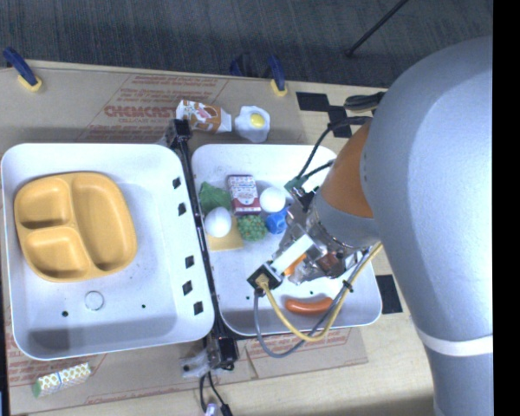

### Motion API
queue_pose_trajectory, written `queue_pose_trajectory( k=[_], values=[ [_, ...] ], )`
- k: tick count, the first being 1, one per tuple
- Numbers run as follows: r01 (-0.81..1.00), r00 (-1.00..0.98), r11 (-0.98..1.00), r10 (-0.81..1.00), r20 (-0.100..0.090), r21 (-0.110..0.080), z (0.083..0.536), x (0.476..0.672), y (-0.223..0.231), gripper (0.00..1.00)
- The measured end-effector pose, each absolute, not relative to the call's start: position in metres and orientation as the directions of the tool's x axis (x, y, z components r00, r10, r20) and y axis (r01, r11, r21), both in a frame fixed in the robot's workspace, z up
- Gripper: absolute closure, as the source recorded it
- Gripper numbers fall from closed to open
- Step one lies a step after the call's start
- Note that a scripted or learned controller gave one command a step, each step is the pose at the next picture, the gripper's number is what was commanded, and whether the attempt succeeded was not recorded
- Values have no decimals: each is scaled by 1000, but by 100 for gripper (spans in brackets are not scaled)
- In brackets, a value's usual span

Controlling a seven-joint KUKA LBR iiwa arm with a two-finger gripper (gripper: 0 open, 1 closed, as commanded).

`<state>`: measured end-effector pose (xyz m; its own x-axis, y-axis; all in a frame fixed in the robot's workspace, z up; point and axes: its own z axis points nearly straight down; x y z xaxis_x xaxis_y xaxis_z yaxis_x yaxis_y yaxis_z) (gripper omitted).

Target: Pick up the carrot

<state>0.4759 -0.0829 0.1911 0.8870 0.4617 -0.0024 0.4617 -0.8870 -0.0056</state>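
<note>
- Camera view, looking down at a slant: two white bins side by side, the left bin (35,167) and the right bin (243,156), on a cardboard-covered surface (139,102).
- One yellow divided tray (74,224) sits in the left bin, three compartments, nothing in them.
- In the right bin, a cluster at the far left side: one red-and-white can (243,191), two white egg-like balls (217,223) (272,199), one green leafy piece (212,196), one bunch of green peas (252,228), one small blue item (276,223), one pale yellow wedge (225,240).
- One carrot (308,303), orange, lies flat near the near wall of the right bin, well apart from that cluster.
- Outside the bins, on the cardboard past the far rims: one small carton (199,116) and one yellow-and-white item (253,123).
- Two blue clamps (22,68) (275,72) grip the far edge of the cardboard; dark carpeted floor (156,16) beyond.
- The grey arm (433,189) with its orange band (355,176) comes in from the right and looms over the right bin.
- The gripper (316,267) hangs just above the carrot, close to it; cables and the wrist crowd the spot, and I cannot tell whether it is open or shut.
- A yellow cable (277,315) loops down past the carrot toward the near rim.
</note>
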Motion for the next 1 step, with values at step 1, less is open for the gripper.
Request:
queue_pose_trajectory(
  k=[1],
  values=[
    [461, 887, -887, 461, -3, -6, 191, 476, -83, 0]
  ],
)
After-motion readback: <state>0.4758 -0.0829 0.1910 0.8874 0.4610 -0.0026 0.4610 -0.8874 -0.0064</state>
